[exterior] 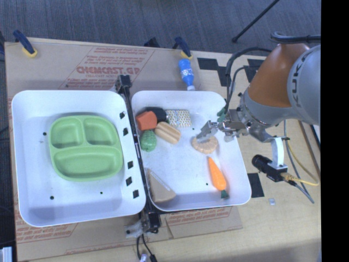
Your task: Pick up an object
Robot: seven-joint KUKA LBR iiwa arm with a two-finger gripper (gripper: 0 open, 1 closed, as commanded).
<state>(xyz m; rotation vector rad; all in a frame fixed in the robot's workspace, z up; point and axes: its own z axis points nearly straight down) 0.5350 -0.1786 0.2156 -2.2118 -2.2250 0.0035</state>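
The left bin, far left of the pincer, holds a green tray with three sections, lying flat. The right bin holds everything else.

Along that bin's left side, well left of the pincer, a red-orange piece lies against a black piece. Just below them sits a green lump, and beside it a tan bun. A speckled pad lies just above the bun, a little nearer the pincer. A brown wedge rests in the bin's lower left corner, well below and left of the pincer.

A blue-and-white bottle lies on the bench above the bin, up and left of the pincer.

The pincer reaches in from the right, tips low in the bin. A pale biscuit lies directly under and just below the tips, seemingly touching them; whether it sits between the fingers cannot be told, nor how far they are spread.

A carrot lies below the pincer, slightly right, near the bin's lower right corner and apart from the biscuit.
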